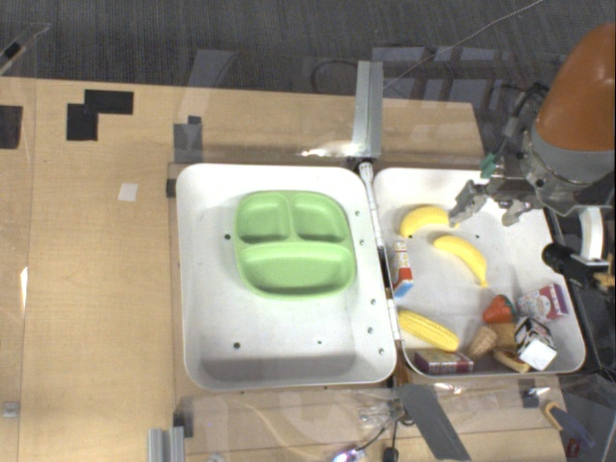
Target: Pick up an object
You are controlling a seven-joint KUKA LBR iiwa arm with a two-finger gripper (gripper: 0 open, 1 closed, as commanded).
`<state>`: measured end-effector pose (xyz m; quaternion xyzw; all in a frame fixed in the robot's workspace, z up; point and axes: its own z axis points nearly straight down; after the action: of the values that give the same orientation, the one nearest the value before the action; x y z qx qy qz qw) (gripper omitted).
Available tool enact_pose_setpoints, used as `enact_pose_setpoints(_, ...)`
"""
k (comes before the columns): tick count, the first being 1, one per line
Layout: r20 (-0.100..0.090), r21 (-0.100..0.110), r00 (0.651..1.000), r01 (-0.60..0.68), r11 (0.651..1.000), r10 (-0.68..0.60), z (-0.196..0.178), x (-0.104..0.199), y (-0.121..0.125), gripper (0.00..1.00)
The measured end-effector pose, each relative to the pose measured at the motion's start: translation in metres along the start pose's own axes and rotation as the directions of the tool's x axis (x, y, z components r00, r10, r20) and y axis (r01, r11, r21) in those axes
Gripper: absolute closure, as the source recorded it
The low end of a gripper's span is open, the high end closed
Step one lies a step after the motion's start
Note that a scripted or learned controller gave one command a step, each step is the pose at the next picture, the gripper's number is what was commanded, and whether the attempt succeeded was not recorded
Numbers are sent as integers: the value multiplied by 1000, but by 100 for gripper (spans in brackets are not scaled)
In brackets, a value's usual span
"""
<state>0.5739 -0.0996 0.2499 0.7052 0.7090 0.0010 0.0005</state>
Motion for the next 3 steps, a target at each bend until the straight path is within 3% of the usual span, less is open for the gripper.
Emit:
enact_pose_setpoints(1, 0, 1, 996, 87, 996, -87, 140, -46, -1, 0)
enact_pose_setpoints(2, -1, -4, 996, 86, 996, -86, 129, -46, 1, 100)
enact_pose_setpoints(3, 7, -15, 999, 37, 999, -36, 159, -67, -10, 100)
